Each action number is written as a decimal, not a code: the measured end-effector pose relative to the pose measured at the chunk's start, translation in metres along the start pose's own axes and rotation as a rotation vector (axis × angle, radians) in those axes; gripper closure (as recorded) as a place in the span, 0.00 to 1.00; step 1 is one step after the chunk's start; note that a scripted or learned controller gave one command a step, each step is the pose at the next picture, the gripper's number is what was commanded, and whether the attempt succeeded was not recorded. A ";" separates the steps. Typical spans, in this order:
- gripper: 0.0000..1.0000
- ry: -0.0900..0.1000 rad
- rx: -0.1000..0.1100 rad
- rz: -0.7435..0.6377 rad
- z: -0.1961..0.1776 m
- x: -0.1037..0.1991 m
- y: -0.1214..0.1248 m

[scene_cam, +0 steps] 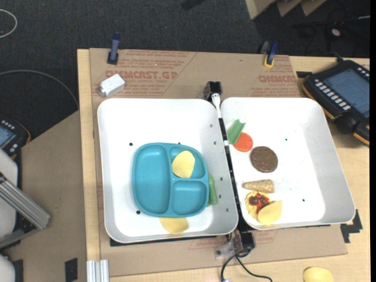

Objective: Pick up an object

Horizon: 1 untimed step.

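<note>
Brown round toy [264,158] lying flat in the right bin [329,151], near its left wall, apart from the orange toy [242,141] above and the cone [259,185] below, so likely easy to grab alone. Yellow piece [183,164] tucked in the blue tray [158,184], left bin [111,157], harder to reach. Both bins on the counter [176,75]. Pincer spread or pressed together: cannot tell.
</note>
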<state>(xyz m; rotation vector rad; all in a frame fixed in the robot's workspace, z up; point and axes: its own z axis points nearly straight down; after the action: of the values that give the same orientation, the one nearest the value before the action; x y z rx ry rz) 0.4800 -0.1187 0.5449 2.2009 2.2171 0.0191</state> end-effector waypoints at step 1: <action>1.00 0.006 0.031 0.006 0.101 0.017 -0.003</action>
<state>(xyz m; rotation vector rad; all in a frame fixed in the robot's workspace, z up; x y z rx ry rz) 0.4789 -0.1021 0.4435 2.2255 2.2288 -0.0088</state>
